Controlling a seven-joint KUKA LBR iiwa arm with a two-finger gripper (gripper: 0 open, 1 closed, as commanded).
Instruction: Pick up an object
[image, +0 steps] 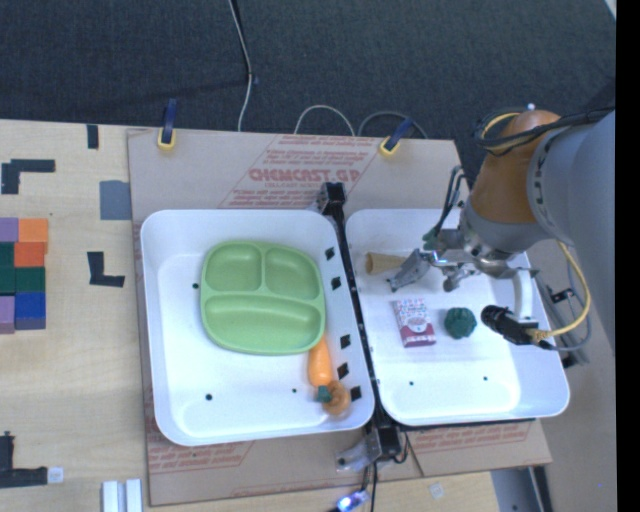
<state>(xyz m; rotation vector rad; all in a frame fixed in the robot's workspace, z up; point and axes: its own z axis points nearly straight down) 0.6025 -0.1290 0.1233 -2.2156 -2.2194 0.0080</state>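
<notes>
In the right bin (470, 400) lie a small red-and-white packet (413, 322), a dark green ball (460, 322) and a tan cone-shaped piece (380, 263). My gripper (430, 288) hangs over the upper part of this bin, just above the packet and the ball and to the right of the cone. Its fingers (408, 275) stand apart, open, with nothing between them. An orange carrot (320, 365) lies in the left bin (175, 400) against the divider, with a small brownish item (336, 400) just below it.
A green divided plate (263, 297) takes up the middle of the left bin. A black clip strip (345, 290) runs between the bins. Coloured blocks (25, 275) sit at the bench's far left. Yellow cable (560, 320) loops off the arm at the right.
</notes>
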